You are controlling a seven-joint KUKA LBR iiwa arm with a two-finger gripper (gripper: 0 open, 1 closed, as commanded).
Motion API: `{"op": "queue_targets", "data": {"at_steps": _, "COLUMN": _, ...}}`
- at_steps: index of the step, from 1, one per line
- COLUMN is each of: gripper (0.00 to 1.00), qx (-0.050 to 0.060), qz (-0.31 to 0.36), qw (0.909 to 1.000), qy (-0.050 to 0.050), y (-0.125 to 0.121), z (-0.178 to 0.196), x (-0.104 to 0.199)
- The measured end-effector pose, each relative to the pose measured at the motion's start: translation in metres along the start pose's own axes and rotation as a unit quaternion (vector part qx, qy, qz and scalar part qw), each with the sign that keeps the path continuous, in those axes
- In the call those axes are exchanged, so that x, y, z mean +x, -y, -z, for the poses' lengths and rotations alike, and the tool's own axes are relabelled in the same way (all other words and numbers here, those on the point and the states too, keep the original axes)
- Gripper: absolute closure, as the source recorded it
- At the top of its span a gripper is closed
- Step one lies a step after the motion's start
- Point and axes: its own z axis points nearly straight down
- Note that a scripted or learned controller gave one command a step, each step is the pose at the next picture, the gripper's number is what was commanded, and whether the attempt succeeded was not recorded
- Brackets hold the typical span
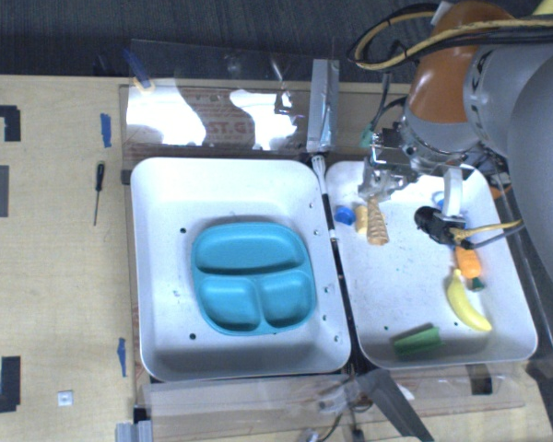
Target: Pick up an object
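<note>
Gripper (383, 179) is low over the far-left corner of the right bin (396, 293), arm reaching in from the view's right. Can't tell if it's released or clenched, as the metal parts are too small and cluttered at this res. Nothing visibly held by it, so no grasp confirmed.

Closest obj is a tan ridged piece (377, 223), lying on the bin floor directly under/in front of the gripper. Its upper end is right at the gripper, but contact y/n can't be told. Small blue item (344, 216) is just beside the tan piece on its left, close to the bin wall. My guess is the tan piece is the pick target, with the blue item as 2nd candidate.

Further out in the same bin:
- orange item (467, 263) on the right side
- banana (467, 306) just below the orange item, touching or nearly
- green item (415, 339) near the front edge

All three lie flat and well apart from the gripper.

Left bin (166, 210) has a blue divided tray (253, 274) in the middle, far from the arm, so not in play.

Progress is approx early-to-mid. Approach looks done and the gripper is positioned at an obj. Grasp and lift aren't shown, since every obj is resting on a bin floor. Left to do:
- close on the tan piece
- raise it clear of the bin

Possible snag is the blue item sitting so near, which could get nudged or caught in the grab.
</note>
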Motion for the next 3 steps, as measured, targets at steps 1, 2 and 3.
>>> {"op": "queue_targets", "data": {"at_steps": 1, "gripper": 1.0, "qx": -0.001, "qz": -0.058, "qw": 0.9983, "qy": 0.0, "y": 0.005, "z": 0.05, "x": 0.022}}
{"op": "queue_targets", "data": {"at_steps": 2, "gripper": 1.0, "qx": -0.003, "qz": -0.013, "qw": 0.9999, "qy": 0.001, "y": -0.049, "z": 0.126, "x": -0.06}}
{"op": "queue_targets", "data": {"at_steps": 3, "gripper": 1.0, "qx": 0.003, "qz": -0.018, "qw": 0.9998, "qy": 0.0, "y": -0.042, "z": 0.037, "x": -0.016}}
